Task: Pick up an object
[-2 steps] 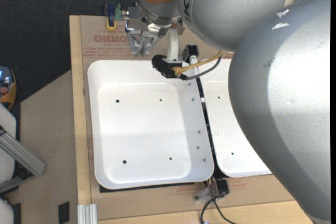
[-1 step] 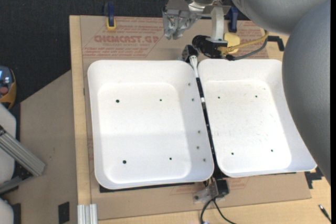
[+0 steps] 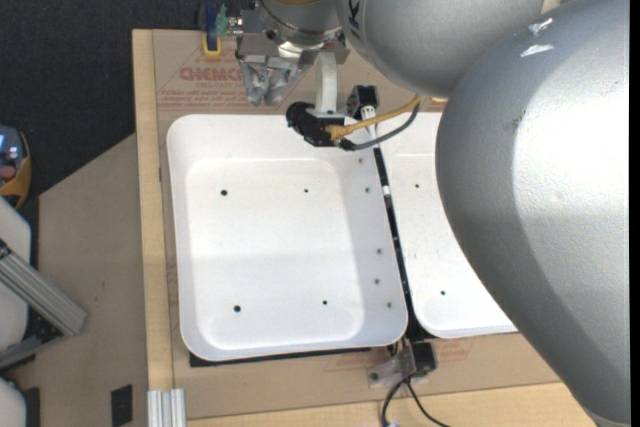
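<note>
We see the gripper (image 3: 268, 85) hanging at about twelve o'clock of the left bin (image 3: 190, 215), just past its far rim and over the brown bench board (image 3: 150, 115). Its claw looks narrow, the metal tips close together, and we see nothing between them. The right bin (image 3: 440, 305) lies mostly under the grey arm (image 3: 520, 115), so we cannot tell whether an object lies there. On the left bin's floor we make out only small dark dots. We judge the pick not yet done: an object must be found, reached and grasped.
</note>
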Available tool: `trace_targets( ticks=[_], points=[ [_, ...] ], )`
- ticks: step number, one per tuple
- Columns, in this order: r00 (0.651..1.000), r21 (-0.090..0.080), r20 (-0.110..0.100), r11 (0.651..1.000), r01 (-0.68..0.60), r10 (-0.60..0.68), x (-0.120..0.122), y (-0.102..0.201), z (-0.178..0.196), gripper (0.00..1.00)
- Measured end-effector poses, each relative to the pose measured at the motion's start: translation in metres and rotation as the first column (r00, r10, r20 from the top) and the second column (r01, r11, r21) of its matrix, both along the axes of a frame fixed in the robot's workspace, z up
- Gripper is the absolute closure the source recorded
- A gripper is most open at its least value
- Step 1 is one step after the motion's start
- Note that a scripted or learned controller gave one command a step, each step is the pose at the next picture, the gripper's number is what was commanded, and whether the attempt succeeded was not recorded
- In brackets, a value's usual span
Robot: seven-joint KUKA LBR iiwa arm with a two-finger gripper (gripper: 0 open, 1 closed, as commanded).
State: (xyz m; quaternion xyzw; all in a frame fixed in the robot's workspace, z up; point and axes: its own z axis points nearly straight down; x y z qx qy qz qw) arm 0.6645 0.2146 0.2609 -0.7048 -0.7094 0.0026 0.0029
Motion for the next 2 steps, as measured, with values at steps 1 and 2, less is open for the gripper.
trace_targets(
  ticks=[1, 2],
  points=[
    [1.0, 0.0, 0.016, 1.0, 0.011, -0.011, 0.003, -0.058, 0.067, 1.0],
    [1.0, 0.0, 0.003, 1.0, 0.002, -0.002, 0.001, 0.013, -0.011, 1.0]
  ],
)
